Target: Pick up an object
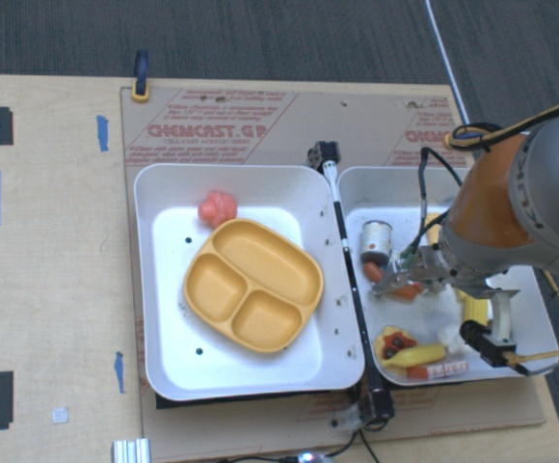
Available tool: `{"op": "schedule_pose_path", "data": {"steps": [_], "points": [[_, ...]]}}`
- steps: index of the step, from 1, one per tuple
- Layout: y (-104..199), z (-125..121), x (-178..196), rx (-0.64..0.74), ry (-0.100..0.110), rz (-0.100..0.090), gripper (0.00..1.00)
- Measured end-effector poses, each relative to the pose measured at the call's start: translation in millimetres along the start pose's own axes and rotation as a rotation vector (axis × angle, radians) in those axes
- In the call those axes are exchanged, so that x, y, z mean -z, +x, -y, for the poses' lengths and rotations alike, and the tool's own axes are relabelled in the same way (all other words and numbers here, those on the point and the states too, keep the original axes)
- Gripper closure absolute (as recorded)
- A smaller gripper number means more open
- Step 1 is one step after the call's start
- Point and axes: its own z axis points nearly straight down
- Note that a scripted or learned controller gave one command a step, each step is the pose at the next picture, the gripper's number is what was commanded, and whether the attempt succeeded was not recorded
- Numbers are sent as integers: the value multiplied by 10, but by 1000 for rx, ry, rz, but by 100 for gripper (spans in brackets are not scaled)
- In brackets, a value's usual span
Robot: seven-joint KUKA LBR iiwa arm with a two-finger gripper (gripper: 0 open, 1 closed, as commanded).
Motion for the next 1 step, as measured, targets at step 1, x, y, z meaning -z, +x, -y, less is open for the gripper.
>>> {"op": "schedule_pose_path", "data": {"steps": [1], "points": [[-2, -9, 109, 1, -3, 2, 100]]}}
